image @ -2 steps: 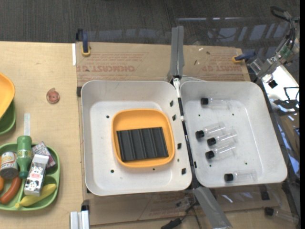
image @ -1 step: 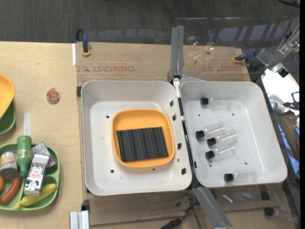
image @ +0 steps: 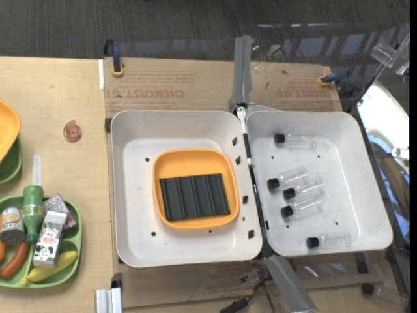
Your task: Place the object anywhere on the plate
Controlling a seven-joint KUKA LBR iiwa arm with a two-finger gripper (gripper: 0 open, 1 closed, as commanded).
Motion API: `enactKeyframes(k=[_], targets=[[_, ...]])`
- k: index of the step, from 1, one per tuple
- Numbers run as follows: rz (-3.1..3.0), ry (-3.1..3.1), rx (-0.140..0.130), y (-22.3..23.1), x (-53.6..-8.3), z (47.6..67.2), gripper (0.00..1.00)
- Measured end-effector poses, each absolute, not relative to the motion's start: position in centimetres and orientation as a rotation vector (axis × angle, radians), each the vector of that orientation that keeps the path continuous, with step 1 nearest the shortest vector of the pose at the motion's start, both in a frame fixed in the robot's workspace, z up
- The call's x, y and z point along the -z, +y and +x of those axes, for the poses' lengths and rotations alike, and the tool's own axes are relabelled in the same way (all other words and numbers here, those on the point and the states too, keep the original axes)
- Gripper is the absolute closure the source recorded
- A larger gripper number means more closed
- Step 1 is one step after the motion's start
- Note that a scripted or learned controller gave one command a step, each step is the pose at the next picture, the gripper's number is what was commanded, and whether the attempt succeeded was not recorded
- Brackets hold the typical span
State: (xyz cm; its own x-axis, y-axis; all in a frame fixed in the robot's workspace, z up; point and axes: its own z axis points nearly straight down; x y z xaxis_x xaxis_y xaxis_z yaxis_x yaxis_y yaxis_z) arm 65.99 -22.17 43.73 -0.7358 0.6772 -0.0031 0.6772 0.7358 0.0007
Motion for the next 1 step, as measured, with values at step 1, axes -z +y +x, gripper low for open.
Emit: enactKeyframes(k=[1], targets=[[0.587,3.084,0.0,-22.23,-44.2,60.83,1.0]])
